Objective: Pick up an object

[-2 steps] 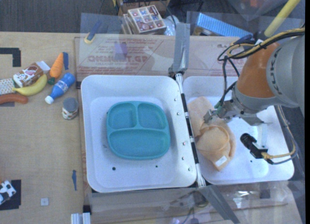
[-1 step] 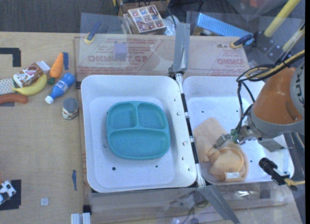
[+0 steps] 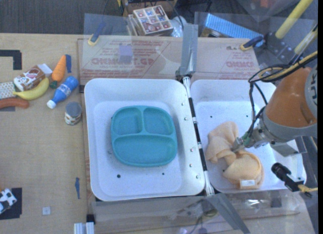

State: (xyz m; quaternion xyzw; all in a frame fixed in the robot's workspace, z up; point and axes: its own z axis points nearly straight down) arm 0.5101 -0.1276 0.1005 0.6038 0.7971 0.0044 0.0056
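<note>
A pale wooden tabletop (image 3: pixel 40 177) is carrying two shallow white plastic bins side by side: the left bin (image 3: pixel 98 96) and the right bin (image 3: pixel 217 94). Behind them, clear plastic sheets are lying over cardboard, and a box with a patterned lid (image 3: pixel 150 19) is sitting on the far floor.

The grey arm with the orange band (image 3: pixel 290 101) is reaching in from the right, bending down over the right bin. Its jaws (image 3: pixel 237 147) are pressing low into a crumpled peach-coloured cloth (image 3: pixel 222 142), which is lying in the near half of the right bin; whether the jaws are clenched on the fabric or released cannot be told from this angle. Just near of the cloth, touching it, a round orange fabric piece with a white label (image 3: pixel 245 170) is resting against the bin's near wall.

A teal divided plastic plate (image 3: pixel 144 136) is lying flat in the middle of the left bin. On the tabletop to the far left, a yellow banana (image 3: pixel 31 92), an orange toy carrot (image 3: pixel 59 68), a small blue bottle with a white cap (image 3: pixel 63 91) and a small grey-topped can (image 3: pixel 73 112) are lying well apart from the bins.
</note>
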